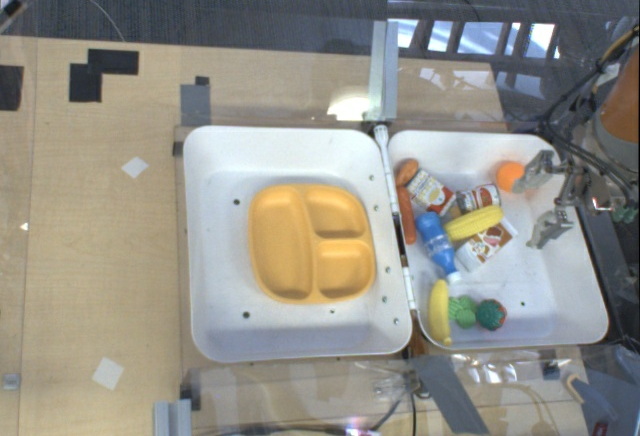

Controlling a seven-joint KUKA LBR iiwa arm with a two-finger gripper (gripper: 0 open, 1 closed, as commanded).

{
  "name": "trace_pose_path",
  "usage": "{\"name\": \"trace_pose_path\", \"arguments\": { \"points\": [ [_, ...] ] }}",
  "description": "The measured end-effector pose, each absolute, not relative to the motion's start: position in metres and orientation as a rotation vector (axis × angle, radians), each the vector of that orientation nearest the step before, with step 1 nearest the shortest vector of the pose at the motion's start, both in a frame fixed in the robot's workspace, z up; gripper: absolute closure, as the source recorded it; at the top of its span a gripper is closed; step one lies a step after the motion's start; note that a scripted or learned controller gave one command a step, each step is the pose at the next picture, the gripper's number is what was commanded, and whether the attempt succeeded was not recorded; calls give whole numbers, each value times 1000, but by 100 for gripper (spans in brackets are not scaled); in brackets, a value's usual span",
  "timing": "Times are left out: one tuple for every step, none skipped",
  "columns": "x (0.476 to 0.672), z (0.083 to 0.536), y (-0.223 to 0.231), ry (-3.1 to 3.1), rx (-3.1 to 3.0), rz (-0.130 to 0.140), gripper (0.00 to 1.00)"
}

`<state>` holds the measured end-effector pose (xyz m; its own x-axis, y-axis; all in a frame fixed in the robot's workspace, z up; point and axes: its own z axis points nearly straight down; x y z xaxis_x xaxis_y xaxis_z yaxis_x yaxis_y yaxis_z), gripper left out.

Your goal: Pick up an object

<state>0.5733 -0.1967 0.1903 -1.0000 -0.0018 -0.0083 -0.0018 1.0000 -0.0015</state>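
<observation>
My gripper (546,200) hangs over the right side of the right bin (560,309), open, with nothing between its fingers (540,167). Just left of the upper finger lies an orange ball (511,176). Further left sits a pile: a yellow corn cob (474,221), a blue bottle (435,242), a red-brown can (479,198), a white and red packet (485,247) and a small labelled packet (427,189). At the bin's front lie a banana (439,309), a green broccoli piece (461,312) and a red and green piece (490,315).
The left bin (215,224) holds a yellow divided plate (310,242). A long orange-red sausage-like piece (404,202) lies along the wall between the bins. Cables and a metal frame (470,39) stand behind the right bin. The right bin's floor under the gripper is bare.
</observation>
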Motion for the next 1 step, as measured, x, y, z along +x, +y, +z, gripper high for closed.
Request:
{"name": "trace_pose_path", "arguments": {
  "points": [
    [625,89,-153,3019,817,4,0]
  ]
}}
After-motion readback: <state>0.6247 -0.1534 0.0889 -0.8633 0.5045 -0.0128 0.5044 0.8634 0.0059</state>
